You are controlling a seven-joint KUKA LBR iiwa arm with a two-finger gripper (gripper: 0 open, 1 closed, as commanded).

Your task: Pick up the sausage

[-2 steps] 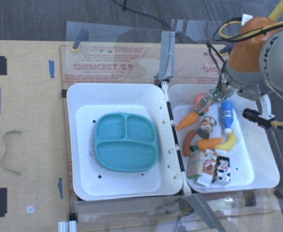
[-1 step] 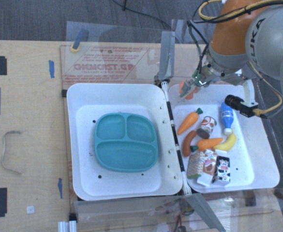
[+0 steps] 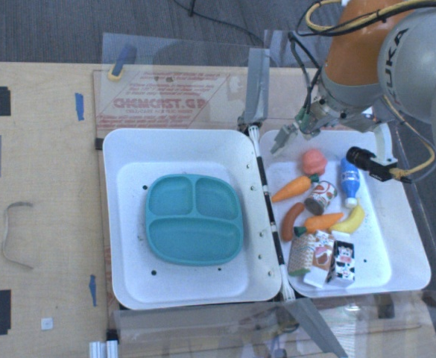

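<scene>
The sausage (image 3: 292, 221), a reddish-brown oblong, lies upright-slanted near the left wall of the right bin (image 3: 408, 263), between two carrots. My gripper (image 3: 291, 133) hangs over the bin's far left corner, well above and behind the sausage, with nothing seen in it. One carrot (image 3: 292, 188) lies between the gripper and the sausage.
Around the sausage lie a second carrot (image 3: 323, 221), a small can (image 3: 321, 195), a pink lump (image 3: 314, 160), a blue bottle (image 3: 349, 182), a banana (image 3: 353, 218) and small cartons (image 3: 322, 256). The left bin (image 3: 121, 170) holds a teal divided plate (image 3: 194, 219).
</scene>
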